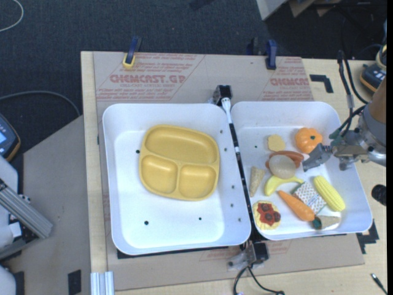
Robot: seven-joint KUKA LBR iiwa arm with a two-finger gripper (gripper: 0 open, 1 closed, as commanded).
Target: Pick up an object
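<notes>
Camera view, catalogue for your check.

Pincer (314, 158): reaches in from the right over the right bin (245, 112), low above the toys. You cannot tell its state; nothing shows between its tips.

Task's things, all in the right bin, crowded together:
- orange pumpkin (307, 139), far side, just beside the pincer
- corn cob (329, 193), near right
- carrot (296, 205), touching a checkered piece (309, 196)
- banana (280, 184), below a round pale dish (283, 164)
- pale yellow slice (276, 142)
- pizza round (267, 214), near left corner
- pale wedge (256, 180), against the left wall

Risks, as judgement: the items lie touching or overlapping, so your closing may catch two, or nudge one aside and shut on air. The pumpkin is round and may roll off. Flat pieces offer little to grip.

Surroundings: left bin (123, 214) holds a yellow divided tray (179, 161), well apart from the work. Clamps (130, 52) at the far edge of the counter (184, 72) and cables (347, 88) at far right stand near the arm's path.
</notes>
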